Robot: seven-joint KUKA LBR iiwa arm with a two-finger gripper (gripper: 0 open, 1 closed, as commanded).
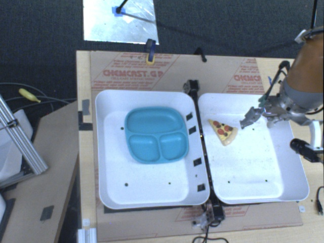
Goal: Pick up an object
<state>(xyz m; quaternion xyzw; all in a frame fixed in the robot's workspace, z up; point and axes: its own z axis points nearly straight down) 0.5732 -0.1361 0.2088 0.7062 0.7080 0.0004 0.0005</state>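
The pizza slice (223, 131) lies just left of the end effector (248, 120), slightly nearer, tip pointing far-left; whether it is clenched, I cannot tell.

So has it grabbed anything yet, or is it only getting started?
Nothing looks picked up yet. The pizza slice toy lies flat on the floor of the right bin, and the blue divided plate sits in the left bin. The gripper is poised just right of the slice, apparently approaching. Closing on something and lifting it remain.
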